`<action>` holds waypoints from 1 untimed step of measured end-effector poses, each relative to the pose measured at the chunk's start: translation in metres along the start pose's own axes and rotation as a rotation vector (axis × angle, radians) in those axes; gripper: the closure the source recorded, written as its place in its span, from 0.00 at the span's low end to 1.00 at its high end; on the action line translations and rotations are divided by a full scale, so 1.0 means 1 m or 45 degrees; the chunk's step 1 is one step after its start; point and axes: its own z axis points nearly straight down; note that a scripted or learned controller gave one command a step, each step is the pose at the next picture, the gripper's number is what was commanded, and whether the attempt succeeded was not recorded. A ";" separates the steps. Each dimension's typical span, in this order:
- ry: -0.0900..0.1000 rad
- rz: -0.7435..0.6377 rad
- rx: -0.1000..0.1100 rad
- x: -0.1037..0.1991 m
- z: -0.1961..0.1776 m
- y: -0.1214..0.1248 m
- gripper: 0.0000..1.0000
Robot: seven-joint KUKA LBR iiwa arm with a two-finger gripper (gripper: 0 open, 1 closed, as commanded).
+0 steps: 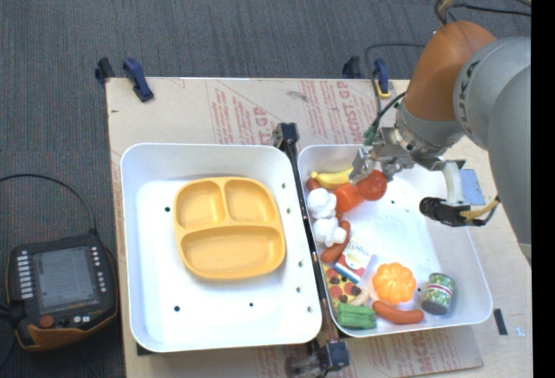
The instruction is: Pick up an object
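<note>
camera view looks down at a slant on two white bins set side by side on a bench. left bin bears a yellow plate with three compartments, lying flat near the bin's middle. right bin holds a heap of toy food along its left wall and near edge.

arm comes in from the right, its orange band above the wrist, and the gripper hangs low over the far left part of the right bin. just beneath and touching the gripper's tip lies a red pepper, tilted, its end toward the bin's left wall. whether the claw is apart, together or clamped on the pepper, i cannot tell; the wrist hides it.

a banana lies just beside the pepper on its far side. white garlic sits near the left wall, touching a sausage. nearer the front lie a small carton, a pizza slice, a green piece, an orange pumpkin, a second sausage and a can.

a pendant rests on the floor, well apart to the left.
</note>
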 end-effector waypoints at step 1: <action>-0.001 0.000 0.001 0.015 0.003 0.000 1.00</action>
